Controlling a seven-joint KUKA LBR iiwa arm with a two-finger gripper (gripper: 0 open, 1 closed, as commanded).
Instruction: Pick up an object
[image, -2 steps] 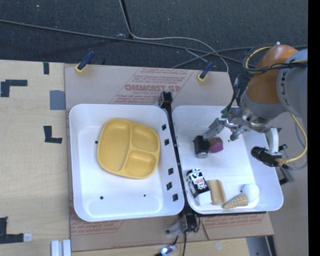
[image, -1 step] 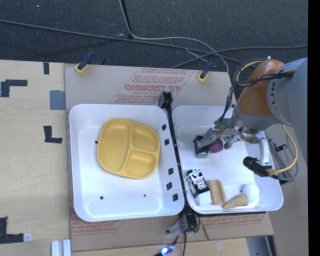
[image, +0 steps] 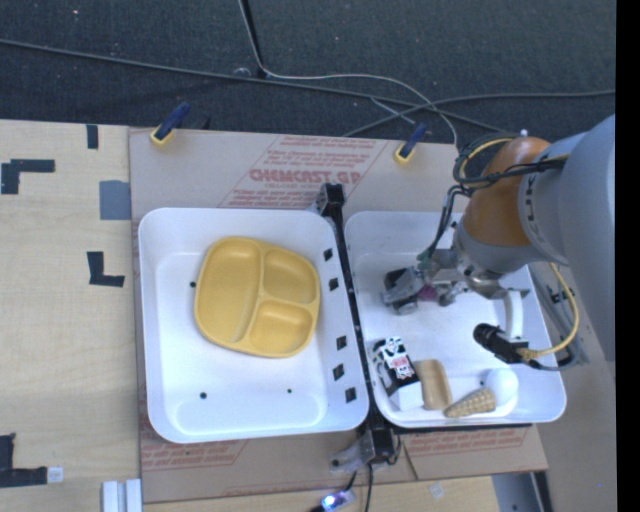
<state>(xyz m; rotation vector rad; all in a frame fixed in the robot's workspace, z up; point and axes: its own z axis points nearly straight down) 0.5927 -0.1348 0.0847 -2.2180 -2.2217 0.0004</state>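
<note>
Camera view: hand (image: 408, 291) low in right bin (image: 520, 405), grip state unreadable. Approach step, likely. Next: descend on cow-print object (image: 396, 361) or cone (image: 471, 403).

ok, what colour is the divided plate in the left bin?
Yellow. The divided plate shows plainly in the camera view, lying in the white left bin.

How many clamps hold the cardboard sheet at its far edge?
2: one clamp sits near the far left corner, the other clamp further right, above the right bin. The arm may hide more.
</note>
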